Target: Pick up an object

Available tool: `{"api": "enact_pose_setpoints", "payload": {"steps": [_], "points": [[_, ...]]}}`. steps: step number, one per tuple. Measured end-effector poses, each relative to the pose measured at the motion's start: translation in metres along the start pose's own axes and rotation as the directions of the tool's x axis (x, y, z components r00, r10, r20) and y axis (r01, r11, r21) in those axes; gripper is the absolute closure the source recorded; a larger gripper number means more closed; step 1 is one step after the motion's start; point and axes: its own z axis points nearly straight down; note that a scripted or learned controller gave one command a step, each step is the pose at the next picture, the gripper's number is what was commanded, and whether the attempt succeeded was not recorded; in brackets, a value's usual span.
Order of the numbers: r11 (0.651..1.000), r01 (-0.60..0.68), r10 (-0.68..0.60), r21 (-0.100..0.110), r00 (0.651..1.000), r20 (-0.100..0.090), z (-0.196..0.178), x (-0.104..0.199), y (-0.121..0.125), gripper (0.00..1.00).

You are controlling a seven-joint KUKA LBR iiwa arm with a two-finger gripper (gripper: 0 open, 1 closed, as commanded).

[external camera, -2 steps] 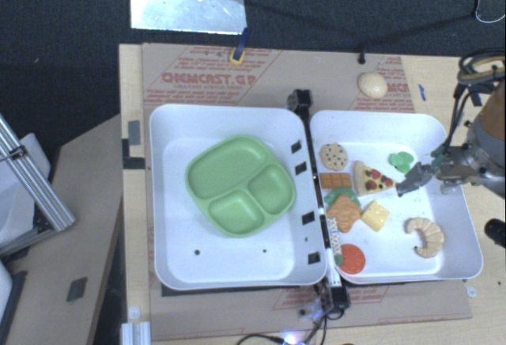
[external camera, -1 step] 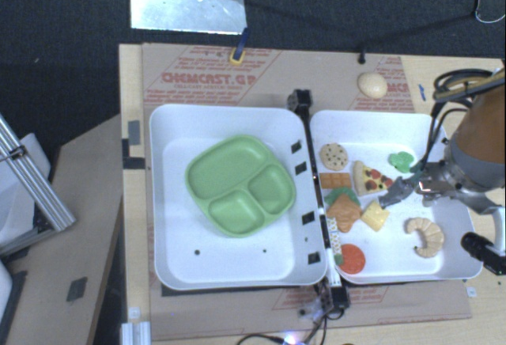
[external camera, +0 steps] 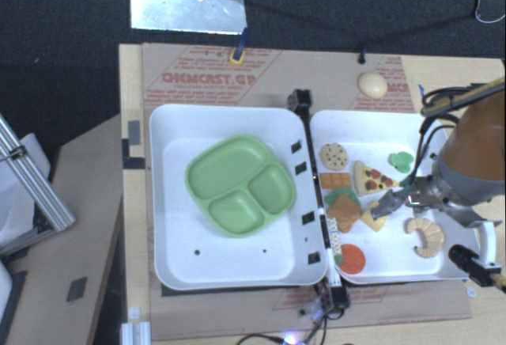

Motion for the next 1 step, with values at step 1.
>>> {"api": "enact_pose_setpoints", "payload": {"steps": [1], "points": [[1.0,0.0,0.0,0.0,1.0,0.0,0.0492,0.0016,0.0095,0.0]]}}
